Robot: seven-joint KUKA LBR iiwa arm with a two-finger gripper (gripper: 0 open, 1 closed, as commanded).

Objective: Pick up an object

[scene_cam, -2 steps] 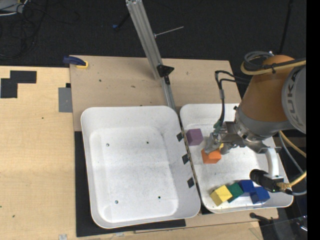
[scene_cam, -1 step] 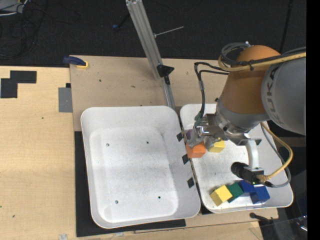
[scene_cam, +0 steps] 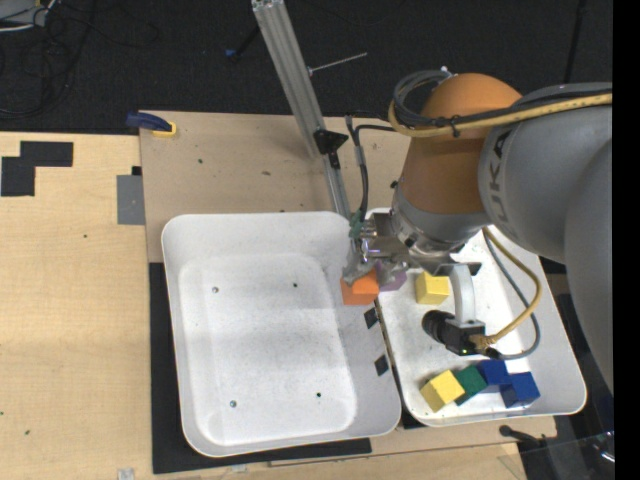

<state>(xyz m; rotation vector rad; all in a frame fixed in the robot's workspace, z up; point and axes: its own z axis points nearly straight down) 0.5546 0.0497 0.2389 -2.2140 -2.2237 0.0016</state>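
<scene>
Gripper [scene_cam: 368,268]: at the seam between the two bins, fingers clenched on a small orange block [scene_cam: 360,288]
Orange block: over the left white bin's [scene_cam: 260,348] right rim
Right white bin [scene_cam: 560,393]: yellow cube [scene_cam: 432,288] near its far edge; yellow [scene_cam: 441,389], green [scene_cam: 471,380] and blue blocks [scene_cam: 512,382] along its near edge

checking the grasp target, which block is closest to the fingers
The orange block, at the gripper by the bins' shared edge; the yellow, green and blue blocks lie farther off in the right bin.
</scene>
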